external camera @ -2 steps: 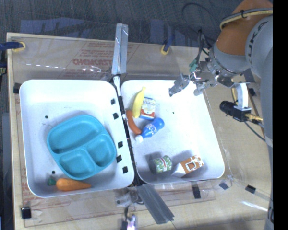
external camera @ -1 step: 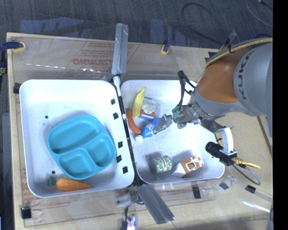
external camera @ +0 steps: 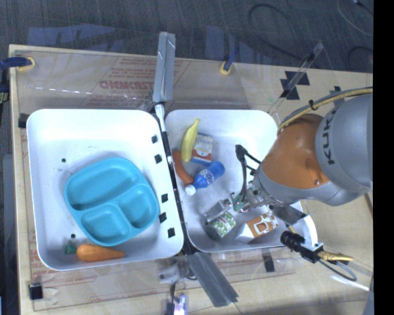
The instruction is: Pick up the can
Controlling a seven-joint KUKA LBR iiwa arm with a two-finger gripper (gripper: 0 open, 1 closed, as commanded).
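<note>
The can (external camera: pixel 221 227), green and white with a silvery end, lies on its side near the front of the right bin (external camera: pixel 266 120). My gripper (external camera: pixel 231 207) reaches down from the grey and orange arm (external camera: pixel 295 163) and sits just above and behind the can, right against it. The wrist hides where they meet, so I cannot tell whether the can is held.
Also in the right bin are a banana (external camera: pixel 191 138), a small carton (external camera: pixel 202 148), a blue bottle (external camera: pixel 206 176), an orange item (external camera: pixel 181 167) by the divider and an orange-white box (external camera: pixel 261 227) beside the can. The left bin (external camera: pixel 46 126) holds a blue divided plate (external camera: pixel 110 200) and a carrot (external camera: pixel 98 252).
</note>
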